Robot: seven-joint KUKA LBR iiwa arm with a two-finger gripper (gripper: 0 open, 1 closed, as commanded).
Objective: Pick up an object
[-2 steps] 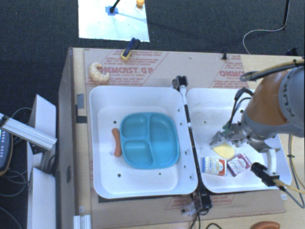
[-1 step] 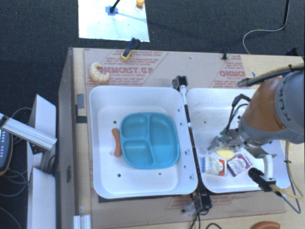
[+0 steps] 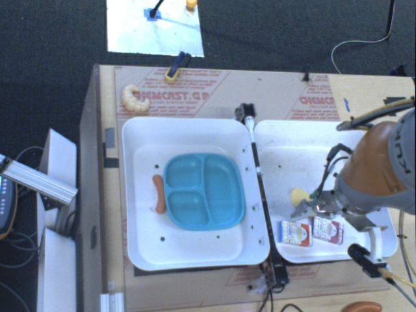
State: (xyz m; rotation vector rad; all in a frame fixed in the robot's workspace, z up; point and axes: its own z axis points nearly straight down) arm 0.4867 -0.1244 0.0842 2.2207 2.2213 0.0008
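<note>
The grey arm w/ orange band reaches into the right shallow white bin [image 3: 279,142]. Its two-finger gripper [image 3: 311,205] hangs low over the bin floor, fingers slightly spread w/ nothing between them. A small yellow rounded object [image 3: 298,195] lies just beside the fingertips, on their left. Two small red-and-white cartons [image 3: 312,231] lie side by side just below the gripper, near the bin's front wall, apart from the fingers.

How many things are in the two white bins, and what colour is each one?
Blue: 1, the plate
Orange: 1, the sausage
Yellow: 1, the lump
Red and white: 2, the left carton and the right carton
Total: 5
</note>
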